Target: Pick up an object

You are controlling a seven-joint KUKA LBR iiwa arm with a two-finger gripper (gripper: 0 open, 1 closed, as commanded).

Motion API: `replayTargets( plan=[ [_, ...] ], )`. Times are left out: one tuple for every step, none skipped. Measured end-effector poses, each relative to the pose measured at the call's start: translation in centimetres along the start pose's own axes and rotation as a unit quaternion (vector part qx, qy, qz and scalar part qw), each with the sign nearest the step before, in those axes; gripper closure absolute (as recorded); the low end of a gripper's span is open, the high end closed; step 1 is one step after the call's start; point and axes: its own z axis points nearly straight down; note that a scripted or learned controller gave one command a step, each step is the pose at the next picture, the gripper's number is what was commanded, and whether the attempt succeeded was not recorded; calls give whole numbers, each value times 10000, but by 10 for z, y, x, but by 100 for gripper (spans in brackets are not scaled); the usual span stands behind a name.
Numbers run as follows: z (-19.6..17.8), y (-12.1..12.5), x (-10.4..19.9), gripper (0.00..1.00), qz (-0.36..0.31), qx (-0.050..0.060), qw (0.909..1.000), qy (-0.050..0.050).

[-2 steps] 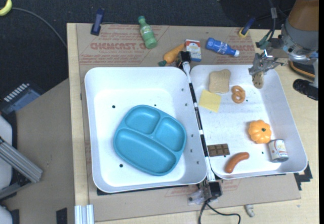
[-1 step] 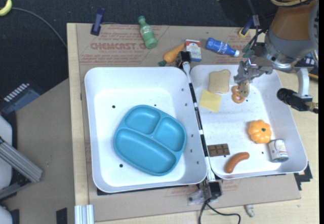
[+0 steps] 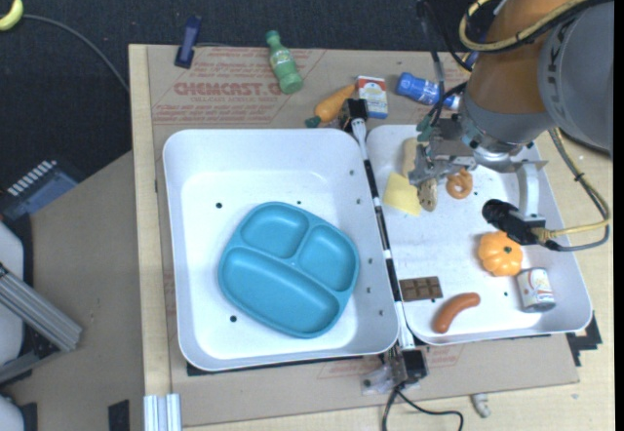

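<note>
Half shadowing the right bin (image 3: 575, 314) at its upper left corner, hanging over a yellow wedge (image 3: 400, 195) near a small doughnut (image 3: 458, 185), pointing jaws downward; not showing whether clenched or released.

Left bin (image 3: 185, 176) carries a divided plate (image 3: 288, 268) in its middle. Right bin (image 3: 570, 297) holds a cheese wedge (image 3: 401, 195) far left, doughnut (image 3: 457, 185) just right of it, pumpkin (image 3: 500, 254) and can (image 3: 535, 289) at right, chocolate bar (image 3: 421, 289) and sausage (image 3: 455, 311) in front. Behind the bins on the counter (image 3: 234, 83): bottle (image 3: 285, 63), carrot (image 3: 334, 104), carton (image 3: 371, 96).
</note>
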Motion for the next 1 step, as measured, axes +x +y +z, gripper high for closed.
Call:
replayTargets(
  plan=[
    [-53, -46, -13, 100, 12, -8, 10000, -6]
  ],
)
